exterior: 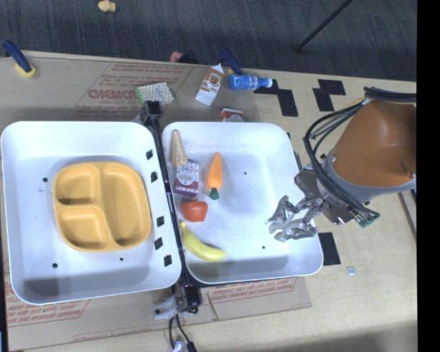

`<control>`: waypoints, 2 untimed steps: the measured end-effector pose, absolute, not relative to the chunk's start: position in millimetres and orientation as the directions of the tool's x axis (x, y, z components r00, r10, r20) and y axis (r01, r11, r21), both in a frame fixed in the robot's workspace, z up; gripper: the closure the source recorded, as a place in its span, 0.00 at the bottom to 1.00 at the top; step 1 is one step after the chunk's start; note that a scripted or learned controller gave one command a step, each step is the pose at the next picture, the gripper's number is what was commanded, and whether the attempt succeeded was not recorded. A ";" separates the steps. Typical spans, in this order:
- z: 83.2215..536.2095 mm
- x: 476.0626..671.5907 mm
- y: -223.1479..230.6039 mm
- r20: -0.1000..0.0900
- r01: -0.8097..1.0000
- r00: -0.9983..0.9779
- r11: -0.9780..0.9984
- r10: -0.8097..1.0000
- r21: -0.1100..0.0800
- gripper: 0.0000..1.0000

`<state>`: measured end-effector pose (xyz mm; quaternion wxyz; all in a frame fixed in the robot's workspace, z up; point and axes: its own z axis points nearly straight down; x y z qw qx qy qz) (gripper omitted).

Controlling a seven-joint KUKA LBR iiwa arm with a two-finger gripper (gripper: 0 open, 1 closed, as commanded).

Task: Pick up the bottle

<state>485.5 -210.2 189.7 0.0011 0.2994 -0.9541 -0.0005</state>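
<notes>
1. Bench (367, 299) carries two shallow white bins side by side on cardboard; left bin (29, 196), right bin (264, 152).
2. Bottle (248, 83): small, blue, lying on its side on the bench, outside both bins, just past the right bin's far edge, nr its far-right corner. Nothing touching it.
3. Gripper (282, 222): over the right bin's right edge, toward its near-right corner, well apart from the bottle. Metal fingers look spread w/ a gap between them, nothing in the gap.
4. Arm (374, 152): orange band and grey body over the bench right of the right bin, cables running along it.
5. Left bin: yellow divided plate (103, 204), three compartments, abt centre.
6. Right bin, along its left edge from far to near: ice-cream cone (177, 149), small red-and-white packet (187, 178), tomato (195, 210), banana (202, 246) nr the near-left corner.
7. Carrot (215, 173): just right of the packet, orange w/ green end pointing to the near edge.
8. Bench beyond the bins' far edges: green patterned pouch (155, 92) nr the left bin's far-right corner, small carton (210, 85) just left of the bottle.
</notes>
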 end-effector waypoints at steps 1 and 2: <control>198.9 485.6 -210.5 -0.001 -0.793 -0.609 0.609 -0.793 -0.001 1.00; 183.6 481.8 -210.8 0.001 -0.709 -0.705 0.705 -0.709 0.002 1.00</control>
